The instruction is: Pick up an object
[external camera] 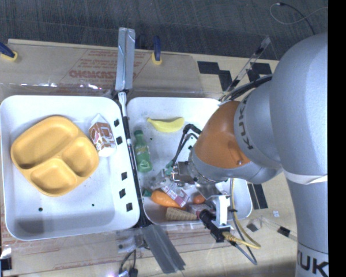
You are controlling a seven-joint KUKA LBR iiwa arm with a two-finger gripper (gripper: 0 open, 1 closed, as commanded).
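Gripper (180, 180): lowered into the right bin (210, 103), wrist and orange band above it; whether the fingers are spread or clenched cannot be told, since the wrist covers them.
Wrapped packet (181, 194): directly beneath the fingers, pink and white, touching the clutter around it.
Carrot (164, 199): just beside the fingers, toward the near wall, orange, lying flat.
Ice-cream cone (181, 214): next to the carrot, against the near wall, lying on its side.
Green bottle (142, 152): near the fingers, toward the divider, lying along it.
Banana (166, 124): beyond the fingers, at the far end of the same bin.
Snack packet (102, 136): well apart from the fingers, across the divider in the left bin (57, 224).
Yellow divided tray (53, 153): farthest from the fingers, in the left bin.
Task status: judged at the reach-and-grasp stage; nothing seen lifted; closing, lifting and clearing the bin remain.
Candidate object: probably the wrapped packet or carrot.
Legible writing: "KUKA" on the arm (303, 114); red print on the cardboard (98, 68) behind the bins, too faint to read.
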